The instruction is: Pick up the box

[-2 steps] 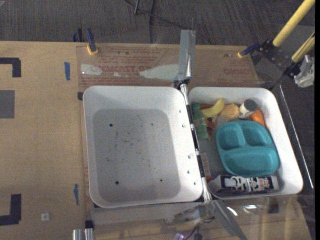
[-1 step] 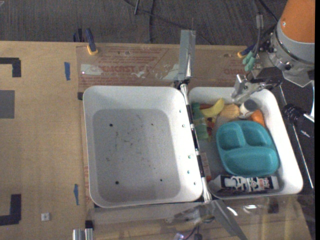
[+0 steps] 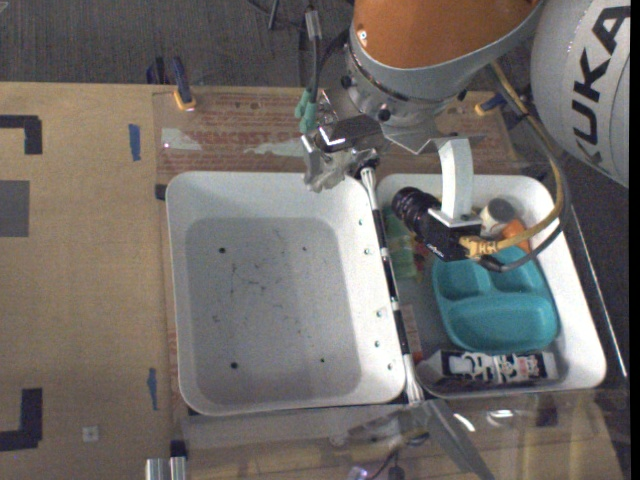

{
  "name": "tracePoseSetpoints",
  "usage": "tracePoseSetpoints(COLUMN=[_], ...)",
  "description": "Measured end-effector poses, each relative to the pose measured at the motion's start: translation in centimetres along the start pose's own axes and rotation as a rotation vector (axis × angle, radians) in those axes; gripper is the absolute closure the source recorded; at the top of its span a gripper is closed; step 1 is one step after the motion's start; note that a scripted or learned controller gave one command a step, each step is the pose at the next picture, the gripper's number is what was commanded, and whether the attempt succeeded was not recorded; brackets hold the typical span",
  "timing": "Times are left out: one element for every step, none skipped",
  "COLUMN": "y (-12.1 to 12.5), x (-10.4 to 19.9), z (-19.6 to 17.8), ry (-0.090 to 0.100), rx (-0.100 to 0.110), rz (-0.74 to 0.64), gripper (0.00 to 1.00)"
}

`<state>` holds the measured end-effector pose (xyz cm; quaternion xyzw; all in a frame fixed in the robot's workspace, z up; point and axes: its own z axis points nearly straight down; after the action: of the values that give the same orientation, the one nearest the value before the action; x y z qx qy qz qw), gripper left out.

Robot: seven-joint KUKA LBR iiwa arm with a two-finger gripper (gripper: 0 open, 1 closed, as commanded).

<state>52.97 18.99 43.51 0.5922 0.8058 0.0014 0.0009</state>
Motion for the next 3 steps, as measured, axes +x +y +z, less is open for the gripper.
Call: tracePoseSetpoints(y=[0.1,0.2,-1.8], x=[0.0,0.1,-6.5], z=[-1.1,-2.1,0.0], ry=[0.0,0.0,-0.001], rx=[-0.004,-0.008,0.005], rz=[-0.001,-0.003,0.025], gripper=[1.0,1.0,1.0])
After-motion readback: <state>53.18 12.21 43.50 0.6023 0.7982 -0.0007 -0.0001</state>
